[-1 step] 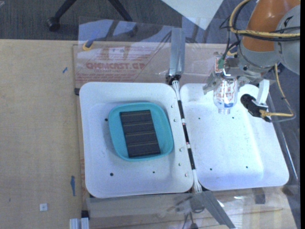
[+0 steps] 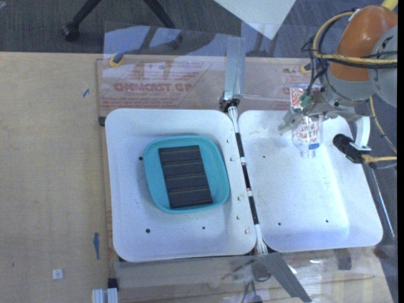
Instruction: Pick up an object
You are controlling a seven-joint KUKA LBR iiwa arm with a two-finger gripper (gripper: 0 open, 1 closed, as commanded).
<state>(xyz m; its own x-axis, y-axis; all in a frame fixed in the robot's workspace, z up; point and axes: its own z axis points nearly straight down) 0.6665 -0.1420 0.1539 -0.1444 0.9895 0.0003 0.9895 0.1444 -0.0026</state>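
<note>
The arm (image 2: 366, 36) is brought in from the right and is hung over the far part of the right bin (image 2: 315, 226), wrist down. Below the wrist a small clear bottle (image 2: 307, 136) with a red-and-white label is seen, upright or nearly so, close under the gripper (image 2: 306, 115). Whether the bottle is clasped or merely stands on the bin floor under the gripper cannot be told, since the gripper's lower end is lost against the bottle and the wrist's clutter; the hand's state is therefore left undecided. The bottle's upright stance directly under the wrist is judged to suit a straight grasp from above, which would account for the arm's steep pose.

The bottle is taken as the likely thing to be picked. It is placed in the far half of the right bin, right of the divider (image 2: 243, 169) between the bins and well apart from the near wall. A dark fitting (image 2: 346, 145) is seen just right of it, at the bin's right rim.

In the left bin (image 2: 126, 232) a teal tray (image 2: 151, 169) is laid near the middle, and a dark ribbed slab (image 2: 184, 177) is held flat inside it. This tray is well apart from the gripper and is judged not to be the present target.
</note>
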